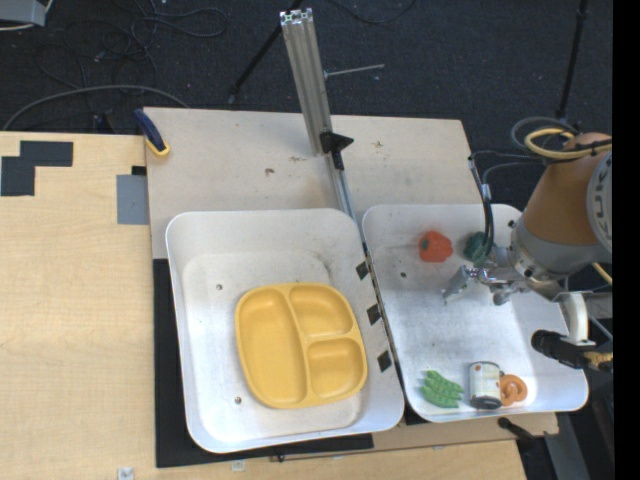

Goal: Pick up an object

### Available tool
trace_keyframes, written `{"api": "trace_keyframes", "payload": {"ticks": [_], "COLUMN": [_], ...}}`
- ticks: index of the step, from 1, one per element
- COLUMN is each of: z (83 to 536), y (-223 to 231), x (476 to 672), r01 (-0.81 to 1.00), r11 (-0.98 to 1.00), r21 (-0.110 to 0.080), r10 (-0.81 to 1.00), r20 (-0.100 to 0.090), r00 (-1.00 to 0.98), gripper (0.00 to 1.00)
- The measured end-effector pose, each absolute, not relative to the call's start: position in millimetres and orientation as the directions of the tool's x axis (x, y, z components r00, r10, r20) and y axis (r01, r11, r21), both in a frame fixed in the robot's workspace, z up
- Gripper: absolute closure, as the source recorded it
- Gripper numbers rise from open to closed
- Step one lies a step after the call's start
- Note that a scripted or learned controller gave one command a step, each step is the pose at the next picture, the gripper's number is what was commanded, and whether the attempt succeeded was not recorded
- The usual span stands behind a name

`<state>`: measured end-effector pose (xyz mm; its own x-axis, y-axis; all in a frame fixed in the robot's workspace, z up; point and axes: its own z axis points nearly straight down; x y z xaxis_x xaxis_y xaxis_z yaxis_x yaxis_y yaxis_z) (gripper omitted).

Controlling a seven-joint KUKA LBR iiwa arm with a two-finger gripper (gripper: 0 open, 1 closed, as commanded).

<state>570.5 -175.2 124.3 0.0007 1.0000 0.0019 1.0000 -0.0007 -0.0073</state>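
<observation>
My gripper [476, 290] hangs low over the right bin [420, 318], near its upper middle, with its two metal fingers spread open and nothing between them. A red tomato-like object [434, 246] lies just up and left of it. A small dark green object [474, 243] sits right above the fingers, partly hidden by the wrist. At the bin's front lie a green pea pod [440, 389], a small can [484, 384] and an orange ring [513, 389], side by side.
The left bin [200, 268] holds a yellow divided tray [300, 345]. An upright aluminium post [310, 83] stands behind the bins. Cables hang by the arm at the right. A wooden tabletop [70, 298] lies to the left.
</observation>
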Motion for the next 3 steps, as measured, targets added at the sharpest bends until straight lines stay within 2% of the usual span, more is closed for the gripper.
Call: {"api": "trace_keyframes", "payload": {"ticks": [1, 2, 3], "z": [90.7, 103.2, 145.5], "y": [-175.1, -174.7, -178.2], "x": [572.1, 574.0, 576.3], "r01": [1.0, 1.0, 1.0], "r11": [-0.001, -0.003, 0.001], "r21": [-0.001, 0.006, 0.0], "r10": [1.0, 1.0, 1.0], "r20": [0.002, 0.004, 0.0], "r00": [0.001, 0.003, -0.001], "gripper": [0.0, 1.0, 1.0]}}
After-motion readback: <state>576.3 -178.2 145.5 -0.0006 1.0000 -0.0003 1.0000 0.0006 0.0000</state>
